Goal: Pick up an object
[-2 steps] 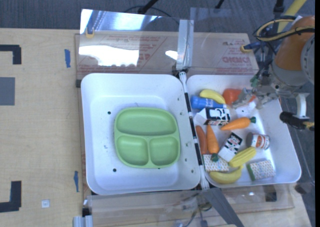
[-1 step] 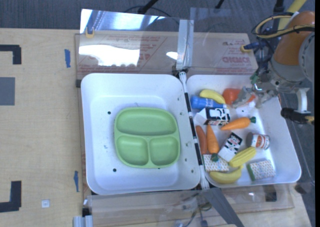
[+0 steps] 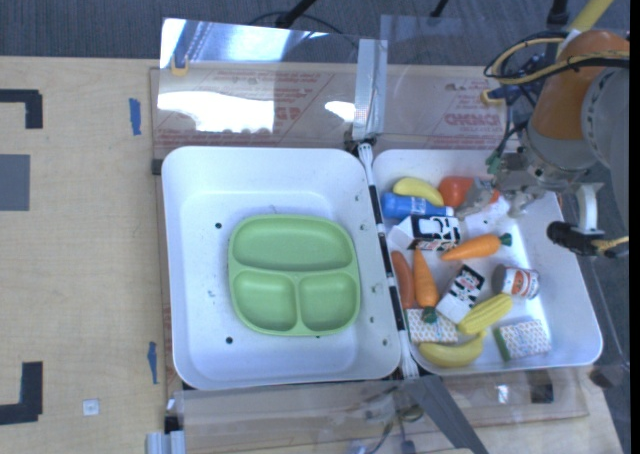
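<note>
Two-finger gripper [image 3: 503,194] sits low over the right shallow white bin [image 3: 578,294], at its far edge; whether open or closed cannot be determined. Just beside it lies a small red round object [image 3: 455,189]. A long orange plastic carrot [image 3: 472,247] lies nearer the bin's centre.

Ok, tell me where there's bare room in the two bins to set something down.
Left bin: a bare white margin rings the green divided tray, widest along the far wall. Right bin: bare floor along its right side, beyond the can. Its left half is crowded with carrots, bananas and cartons.
</note>
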